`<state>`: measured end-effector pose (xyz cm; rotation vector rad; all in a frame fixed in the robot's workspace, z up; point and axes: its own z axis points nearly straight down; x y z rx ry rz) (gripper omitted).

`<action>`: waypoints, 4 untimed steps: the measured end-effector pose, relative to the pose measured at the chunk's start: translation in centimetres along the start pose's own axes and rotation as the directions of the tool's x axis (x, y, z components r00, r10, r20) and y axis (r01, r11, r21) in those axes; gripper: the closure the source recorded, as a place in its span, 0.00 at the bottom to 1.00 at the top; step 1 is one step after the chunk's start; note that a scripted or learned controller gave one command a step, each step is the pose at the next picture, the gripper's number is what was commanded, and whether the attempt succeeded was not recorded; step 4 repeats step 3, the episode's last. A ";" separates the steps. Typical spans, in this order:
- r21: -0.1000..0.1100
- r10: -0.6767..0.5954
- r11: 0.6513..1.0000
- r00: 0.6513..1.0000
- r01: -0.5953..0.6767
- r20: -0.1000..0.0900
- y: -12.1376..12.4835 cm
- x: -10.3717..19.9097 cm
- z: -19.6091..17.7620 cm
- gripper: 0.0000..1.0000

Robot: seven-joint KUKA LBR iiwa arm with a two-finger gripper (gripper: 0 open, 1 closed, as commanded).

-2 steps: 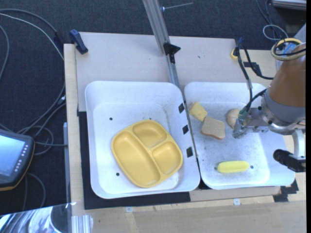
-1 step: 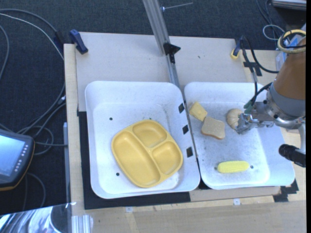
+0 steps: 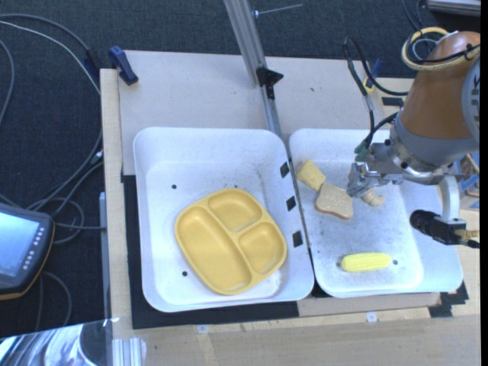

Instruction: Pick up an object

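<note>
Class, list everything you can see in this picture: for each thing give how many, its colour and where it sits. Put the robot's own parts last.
Bins: two, white, side by side on the bench.
Divided plate: one, yellow, left bin.
Corn cob: one, yellow, right bin, near front edge.
Bread slice: one, tan, right bin, beside the claw.
Cheese-like chunk: one, pale yellow, right bin, near the divider.
Blue clamp: one, bench's far left corner.
Arm: one, grey and orange, from the right.
Claw: one, metallic, over right bin.
</note>
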<state>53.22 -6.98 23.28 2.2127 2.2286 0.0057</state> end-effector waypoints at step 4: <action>0.001 0.001 1.000 1.000 -0.001 -0.001 5.9 15.0 -0.7 1.00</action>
